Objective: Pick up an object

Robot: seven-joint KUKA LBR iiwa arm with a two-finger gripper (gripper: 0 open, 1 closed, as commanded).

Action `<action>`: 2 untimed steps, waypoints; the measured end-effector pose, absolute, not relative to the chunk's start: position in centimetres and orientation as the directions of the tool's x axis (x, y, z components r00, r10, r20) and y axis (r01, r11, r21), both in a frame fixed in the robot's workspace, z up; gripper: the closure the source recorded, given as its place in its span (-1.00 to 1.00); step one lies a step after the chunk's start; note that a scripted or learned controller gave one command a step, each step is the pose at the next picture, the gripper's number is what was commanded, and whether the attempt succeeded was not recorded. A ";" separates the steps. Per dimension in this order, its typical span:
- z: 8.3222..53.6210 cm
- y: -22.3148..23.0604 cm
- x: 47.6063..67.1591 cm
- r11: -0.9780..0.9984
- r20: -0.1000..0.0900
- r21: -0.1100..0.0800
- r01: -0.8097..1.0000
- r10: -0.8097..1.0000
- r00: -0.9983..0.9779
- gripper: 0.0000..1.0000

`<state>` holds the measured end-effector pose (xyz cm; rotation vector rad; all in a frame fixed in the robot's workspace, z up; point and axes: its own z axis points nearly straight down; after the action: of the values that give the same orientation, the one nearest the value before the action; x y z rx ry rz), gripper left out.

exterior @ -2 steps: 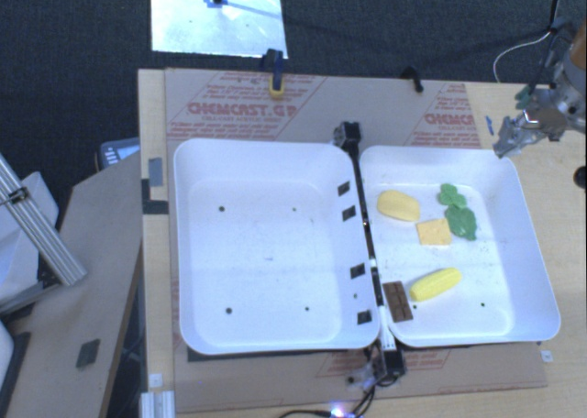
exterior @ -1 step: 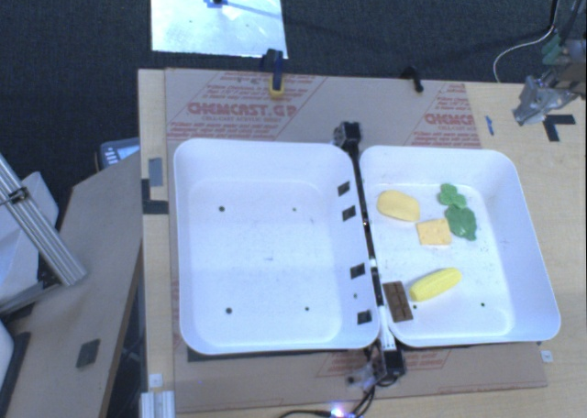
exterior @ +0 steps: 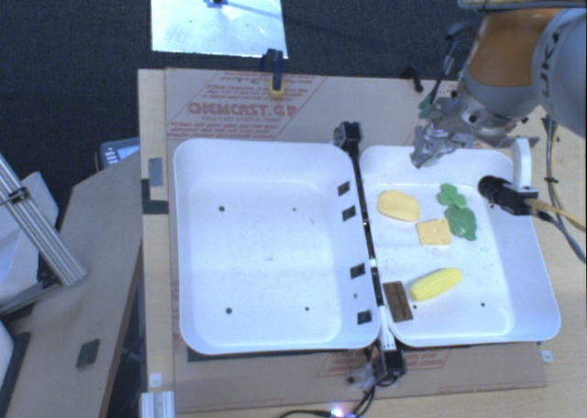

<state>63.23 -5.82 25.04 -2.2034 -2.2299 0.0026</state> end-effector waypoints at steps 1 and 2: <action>36.0 0.7 63.8 0.010 0.001 0.012 1.000 1.000 -0.010 1.00; 40.2 6.4 64.9 0.010 0.002 0.008 1.000 1.000 -0.010 1.00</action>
<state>64.89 6.41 40.19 -2.2129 -2.2355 -0.0114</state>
